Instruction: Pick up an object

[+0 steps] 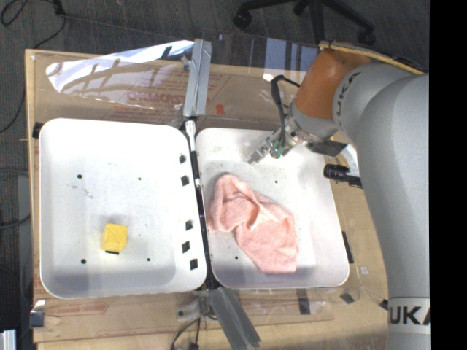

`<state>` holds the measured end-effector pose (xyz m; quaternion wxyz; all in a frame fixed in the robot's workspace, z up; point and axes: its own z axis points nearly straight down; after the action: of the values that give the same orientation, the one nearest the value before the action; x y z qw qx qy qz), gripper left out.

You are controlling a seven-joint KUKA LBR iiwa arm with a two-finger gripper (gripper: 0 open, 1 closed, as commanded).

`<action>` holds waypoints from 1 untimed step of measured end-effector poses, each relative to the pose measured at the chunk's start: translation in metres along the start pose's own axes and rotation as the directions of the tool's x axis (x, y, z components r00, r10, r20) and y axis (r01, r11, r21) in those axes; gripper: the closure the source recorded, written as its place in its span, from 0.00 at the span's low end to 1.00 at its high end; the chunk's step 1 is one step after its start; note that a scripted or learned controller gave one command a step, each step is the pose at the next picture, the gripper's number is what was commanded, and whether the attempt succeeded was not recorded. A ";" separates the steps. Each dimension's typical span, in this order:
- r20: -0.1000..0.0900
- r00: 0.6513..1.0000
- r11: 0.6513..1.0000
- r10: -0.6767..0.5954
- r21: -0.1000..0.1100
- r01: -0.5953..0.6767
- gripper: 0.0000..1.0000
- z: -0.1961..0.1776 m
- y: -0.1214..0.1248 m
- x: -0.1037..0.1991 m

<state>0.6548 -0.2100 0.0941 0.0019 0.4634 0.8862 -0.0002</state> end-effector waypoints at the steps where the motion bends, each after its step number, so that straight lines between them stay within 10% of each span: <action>1: -0.003 0.999 0.999 0.036 0.002 -0.036 1.00 0.001 0.001 -0.001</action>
<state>0.6566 -0.2104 0.0933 0.0000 0.4792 0.8777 -0.0005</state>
